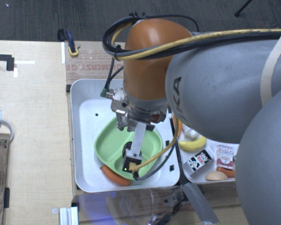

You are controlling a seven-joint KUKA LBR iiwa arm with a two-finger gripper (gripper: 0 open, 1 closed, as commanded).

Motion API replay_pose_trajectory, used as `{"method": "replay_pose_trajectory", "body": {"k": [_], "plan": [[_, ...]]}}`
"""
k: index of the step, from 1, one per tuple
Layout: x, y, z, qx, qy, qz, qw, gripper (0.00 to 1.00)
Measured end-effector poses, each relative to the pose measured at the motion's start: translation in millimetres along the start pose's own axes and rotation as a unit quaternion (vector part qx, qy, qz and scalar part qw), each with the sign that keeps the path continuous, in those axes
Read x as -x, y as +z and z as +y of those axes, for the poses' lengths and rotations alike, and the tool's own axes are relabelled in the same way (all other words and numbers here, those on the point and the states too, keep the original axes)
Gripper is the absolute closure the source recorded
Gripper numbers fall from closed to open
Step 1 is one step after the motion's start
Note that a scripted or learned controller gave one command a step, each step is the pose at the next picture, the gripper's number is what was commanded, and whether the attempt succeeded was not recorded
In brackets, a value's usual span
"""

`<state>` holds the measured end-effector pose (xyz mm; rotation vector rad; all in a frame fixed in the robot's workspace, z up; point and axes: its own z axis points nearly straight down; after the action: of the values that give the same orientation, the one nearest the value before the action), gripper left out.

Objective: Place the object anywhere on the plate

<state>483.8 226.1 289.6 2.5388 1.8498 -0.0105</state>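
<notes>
Orange sausage (116, 176) near gripper (127, 125), at plate (105, 144) rim

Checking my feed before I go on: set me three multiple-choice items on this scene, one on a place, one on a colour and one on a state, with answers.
1. Where does the round green plastic plate lie?
A. on the pale wooden bench top
B. in the left white bin
C. on the dark carpet

2. What colour is the curved banana in the right white bin?
A. blue
B. purple
C. yellow

3. How does the plate lie?
A. hollow side up
B. flipped over
C. standing on its edge

Answers:
1 B: the plate rests on the left bin's floor, white wall all round it.
2 C: the banana is plain yellow, next to a small black-and-white carton.
3 A: its raised rim rings a sunken middle that faces the camera.
</notes>
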Motion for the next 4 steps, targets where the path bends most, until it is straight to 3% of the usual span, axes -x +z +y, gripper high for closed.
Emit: {"method": "replay_pose_trajectory", "body": {"k": [1,2,3,4], "plan": [[21,63,8,0.000,-0.005,0.000,1.0000,1.00],[-17,154,47,0.000,-0.045,0.000,0.9990,1.00],[-17,154,47,0.000,-0.045,0.000,0.9990,0.00],[-15,146,48,-0.002,-0.042,-0.001,0.9991,1.00]]}}
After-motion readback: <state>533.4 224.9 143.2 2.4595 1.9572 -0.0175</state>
